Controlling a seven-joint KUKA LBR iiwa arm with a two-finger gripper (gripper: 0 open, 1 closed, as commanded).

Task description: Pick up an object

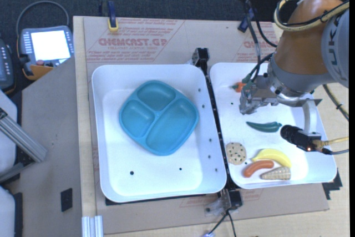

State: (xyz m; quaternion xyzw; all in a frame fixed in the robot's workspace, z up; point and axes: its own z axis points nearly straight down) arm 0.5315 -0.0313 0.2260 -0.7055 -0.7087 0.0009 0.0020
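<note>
The gripper hangs over the far part of the right bin, and nothing shows between its fingers; whether they are spread or closed cannot be told. No object is lifted yet. A green pepper lies just near of it, and a cookie, banana, sausage and cone lie nearer. The blue plate sits in the left bin. Choosing, descending, closing and lifting all seem left.

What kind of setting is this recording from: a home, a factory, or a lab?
Most likely a robotics lab bench: two white bins clamped on a board, toy food such as a banana and cookie, and a teach pendant beside the bench.
</note>
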